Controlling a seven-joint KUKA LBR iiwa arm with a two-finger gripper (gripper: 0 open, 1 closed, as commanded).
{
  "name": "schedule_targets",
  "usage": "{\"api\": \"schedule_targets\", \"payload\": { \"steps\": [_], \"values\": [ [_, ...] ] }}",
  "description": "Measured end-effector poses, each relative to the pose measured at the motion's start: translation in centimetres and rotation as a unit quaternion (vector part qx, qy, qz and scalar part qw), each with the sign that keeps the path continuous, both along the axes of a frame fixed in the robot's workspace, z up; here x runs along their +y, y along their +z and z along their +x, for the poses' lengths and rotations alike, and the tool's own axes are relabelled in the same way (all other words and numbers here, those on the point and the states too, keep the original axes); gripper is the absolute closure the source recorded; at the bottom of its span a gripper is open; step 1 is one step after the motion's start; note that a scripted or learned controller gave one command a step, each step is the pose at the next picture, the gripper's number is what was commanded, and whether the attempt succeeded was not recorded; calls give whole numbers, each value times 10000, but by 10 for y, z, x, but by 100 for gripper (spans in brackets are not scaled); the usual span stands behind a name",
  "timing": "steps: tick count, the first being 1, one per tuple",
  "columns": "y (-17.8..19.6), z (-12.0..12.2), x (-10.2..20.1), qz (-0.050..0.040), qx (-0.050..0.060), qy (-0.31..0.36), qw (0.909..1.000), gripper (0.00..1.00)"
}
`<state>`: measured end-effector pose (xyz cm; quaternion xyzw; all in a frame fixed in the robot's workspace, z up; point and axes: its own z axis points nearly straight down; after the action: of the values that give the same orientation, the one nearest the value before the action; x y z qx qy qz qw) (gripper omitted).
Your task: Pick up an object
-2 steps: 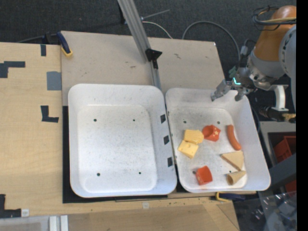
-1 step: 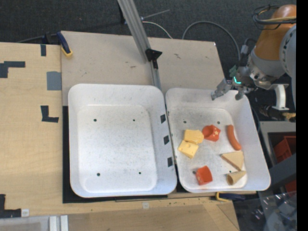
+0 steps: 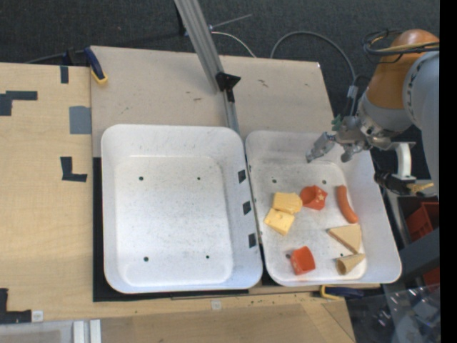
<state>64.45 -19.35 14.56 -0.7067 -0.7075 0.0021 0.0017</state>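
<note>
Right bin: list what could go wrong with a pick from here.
1. The two yellow blocks touch, and the red piece sits close by; the gripper may nudge neighbours.
2. The tan wedge and the cone lie near the right bin rim, likely crowding a grasp.

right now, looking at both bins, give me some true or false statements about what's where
1. All the food pieces lie in the right bin. True.
2. The gripper holds the sausage. False: nothing sits between its fingers, and the sausage lies on the bin floor.
3. Two yellow cheese blocks lie touching each other. True.
4. The red cube sits in the left bin. False: it lies near the right bin's front edge.
5. The gripper hangs over the left bin. False: it is above the right bin's far end.
</note>
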Motion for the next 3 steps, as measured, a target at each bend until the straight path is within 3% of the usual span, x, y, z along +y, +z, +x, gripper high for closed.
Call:
{"api": "schedule_targets", "payload": {
  "steps": [1, 2, 3],
  "values": [
    [-54, -1, 1, 2, 6, 5, 10000, 0],
    [-40, 0, 2, -5, -16, 14, 10000, 100],
    [14, 7, 11, 0, -51, 7, 10000, 100]
  ]
}}
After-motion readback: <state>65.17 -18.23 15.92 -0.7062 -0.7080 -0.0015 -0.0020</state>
